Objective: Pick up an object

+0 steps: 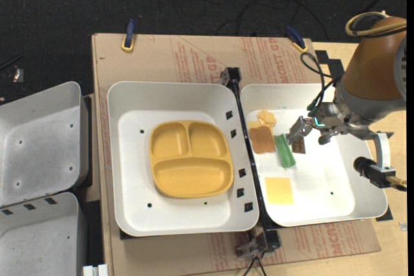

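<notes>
The right bin [336,203] holds a small orange-yellow piece [266,118], a brown slab [262,139], a green bar [284,150] and a flat yellow square [279,191]. My gripper [300,136] hangs over this bin, just right of the green bar, with the grey and orange arm reaching in from the right. A small dark brown piece [299,146] sits right at the fingertips; I cannot tell whether it is held or lying on the bin floor.
The left bin [129,203] contains a yellow divided plate [191,158]. A black divider [244,145] runs between the bins. Blue clamps [129,35] sit at the bench's far edge. Spare white bins [39,139] lie off to the left.
</notes>
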Controlling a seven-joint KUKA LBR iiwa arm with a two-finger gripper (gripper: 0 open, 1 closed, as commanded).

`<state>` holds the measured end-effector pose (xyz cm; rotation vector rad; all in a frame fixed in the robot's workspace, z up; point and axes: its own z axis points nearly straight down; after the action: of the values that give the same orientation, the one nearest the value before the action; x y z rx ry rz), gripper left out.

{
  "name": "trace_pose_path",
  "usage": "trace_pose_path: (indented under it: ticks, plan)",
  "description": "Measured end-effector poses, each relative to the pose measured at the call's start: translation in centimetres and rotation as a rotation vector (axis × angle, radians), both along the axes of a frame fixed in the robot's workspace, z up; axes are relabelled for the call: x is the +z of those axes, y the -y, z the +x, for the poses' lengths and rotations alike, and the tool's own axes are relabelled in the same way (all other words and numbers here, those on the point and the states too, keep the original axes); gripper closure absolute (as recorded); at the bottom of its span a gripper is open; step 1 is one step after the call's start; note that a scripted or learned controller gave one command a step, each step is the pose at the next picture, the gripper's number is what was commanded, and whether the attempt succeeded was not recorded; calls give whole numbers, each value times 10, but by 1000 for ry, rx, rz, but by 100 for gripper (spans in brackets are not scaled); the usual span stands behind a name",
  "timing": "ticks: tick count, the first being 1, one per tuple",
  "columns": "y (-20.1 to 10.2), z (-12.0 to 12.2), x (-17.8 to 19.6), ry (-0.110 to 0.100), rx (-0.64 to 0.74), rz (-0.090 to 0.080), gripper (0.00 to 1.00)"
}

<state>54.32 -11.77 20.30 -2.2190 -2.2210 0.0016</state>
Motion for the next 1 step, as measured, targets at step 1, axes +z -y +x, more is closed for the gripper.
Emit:
trace_pose_path:
  ticks: [1]
  plan:
    - [0,0,0,1,0,0,0]
